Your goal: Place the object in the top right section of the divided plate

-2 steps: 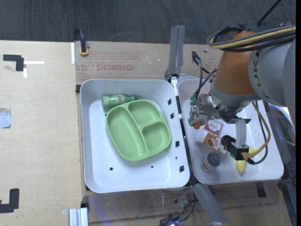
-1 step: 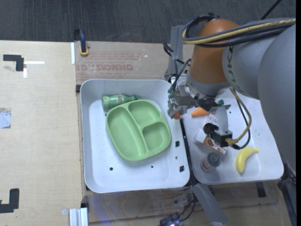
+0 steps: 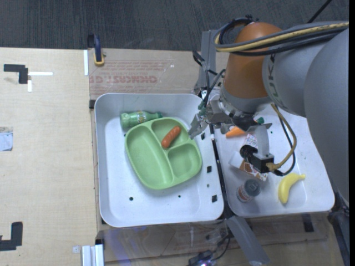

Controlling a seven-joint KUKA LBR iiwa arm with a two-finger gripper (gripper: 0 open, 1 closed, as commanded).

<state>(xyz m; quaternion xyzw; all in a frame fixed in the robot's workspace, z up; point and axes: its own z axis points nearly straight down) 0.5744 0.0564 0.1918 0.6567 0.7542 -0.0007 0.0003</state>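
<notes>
A green divided plate (image 3: 161,159) lies in the left white bin (image 3: 111,198). A small orange sausage-shaped object (image 3: 170,137) rests in the plate's top right section, tilted and free. My gripper (image 3: 198,127) hangs just right of it, over the plate's right rim near the wall between the bins. It is open, with nothing between its fingers. The grey arm with its orange band (image 3: 249,60) reaches in from the upper right.
A green bottle (image 3: 140,117) lies against the plate's upper left rim. The right bin (image 3: 316,165) holds a yellow banana (image 3: 288,187), an orange piece (image 3: 236,131), a small package (image 3: 252,162) and a round jar (image 3: 249,190). Cables hang beside the wrist.
</notes>
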